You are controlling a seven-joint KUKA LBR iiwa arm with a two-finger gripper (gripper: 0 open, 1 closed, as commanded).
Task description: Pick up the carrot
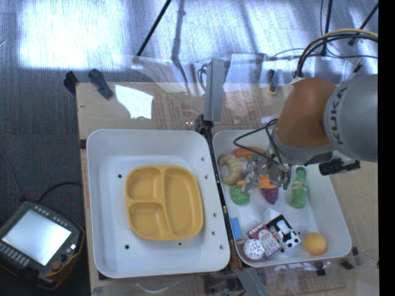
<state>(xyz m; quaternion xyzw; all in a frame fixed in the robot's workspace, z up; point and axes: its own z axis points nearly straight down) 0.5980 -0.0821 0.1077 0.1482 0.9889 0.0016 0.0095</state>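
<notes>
Where the arm (345, 113) curves, grey casing reads "KUKA" above the carrot (250, 152).

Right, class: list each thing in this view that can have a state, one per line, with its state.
yellow divided plate: lying flat in the left bin, compartments up
green bottle: in the right bin, beside the gripper
carrot: lying in the right bin, partly under the arm
orange ball: resting near the right bin's front corner
gripper: down among the toys

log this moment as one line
arm: over right bin | gripper: low among toys | carrot: lying in bin, not gripped
</notes>
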